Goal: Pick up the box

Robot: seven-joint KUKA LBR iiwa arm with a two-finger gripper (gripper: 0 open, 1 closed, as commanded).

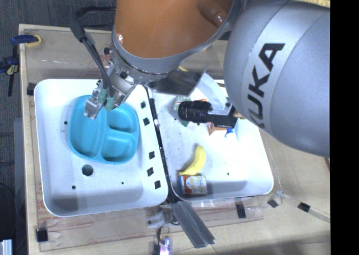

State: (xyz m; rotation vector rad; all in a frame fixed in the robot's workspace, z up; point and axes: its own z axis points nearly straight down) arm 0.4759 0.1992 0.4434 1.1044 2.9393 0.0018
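Note:
My gripper [101,104] hangs over the left bin [47,136], just above the upper left part of a blue divided tray [112,136]. I see nothing held in it. In the right bin [252,164], a small orange and blue item [219,129], possibly the box, peeks out from under the arm and is mostly hidden. It lies well to the right of the gripper, across the wall between the bins.
A yellow banana [194,160] and a can on its side [193,184] lie at the front of the right bin. A green and red item [180,102] sits at its back left. A small dark round thing [87,170] lies in the left bin.

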